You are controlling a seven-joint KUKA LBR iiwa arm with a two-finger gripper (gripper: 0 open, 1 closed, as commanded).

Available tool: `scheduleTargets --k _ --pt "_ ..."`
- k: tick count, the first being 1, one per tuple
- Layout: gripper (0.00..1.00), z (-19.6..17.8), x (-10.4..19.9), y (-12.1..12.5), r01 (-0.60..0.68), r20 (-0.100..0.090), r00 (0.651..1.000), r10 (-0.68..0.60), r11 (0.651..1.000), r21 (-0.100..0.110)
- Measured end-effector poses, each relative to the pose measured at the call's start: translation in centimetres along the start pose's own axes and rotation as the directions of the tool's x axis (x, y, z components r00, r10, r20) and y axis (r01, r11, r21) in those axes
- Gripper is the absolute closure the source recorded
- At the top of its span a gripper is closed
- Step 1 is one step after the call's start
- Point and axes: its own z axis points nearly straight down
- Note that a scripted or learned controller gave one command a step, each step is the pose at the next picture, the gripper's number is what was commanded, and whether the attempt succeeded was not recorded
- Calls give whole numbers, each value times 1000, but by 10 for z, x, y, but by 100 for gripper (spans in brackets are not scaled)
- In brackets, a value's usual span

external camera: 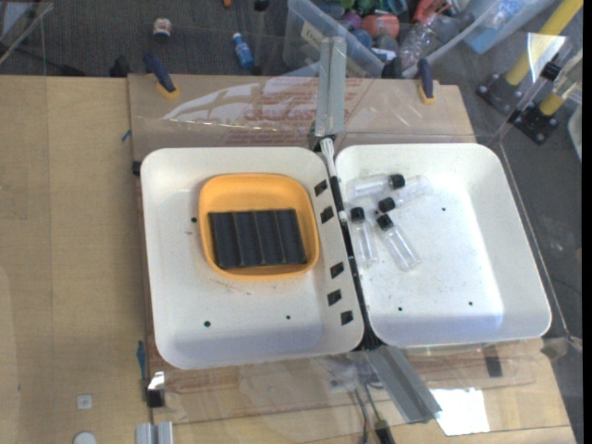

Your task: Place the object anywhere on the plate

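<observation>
Robotics lab, plywood bench [65, 248] with clamped white bins [250, 336], clear tub of assorted toys [388, 7] behind

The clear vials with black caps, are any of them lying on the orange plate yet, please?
No, the vials all lie in the right bin, while the orange plate sits in the left bin.

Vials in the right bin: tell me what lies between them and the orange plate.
The clear vials lie in the right bin, the orange plate in the left bin. Between them run the bins' adjoining raised rims; a dark ridged block already lies on the plate.
</observation>
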Motion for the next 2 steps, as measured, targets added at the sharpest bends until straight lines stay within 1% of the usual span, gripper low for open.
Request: scheduleTargets --k 1,2 --pt "100 -1 5 0 184 -3 983 -184 983 1" --pt "100 -1 7 -4 459 -3 888 -459 888 -2"
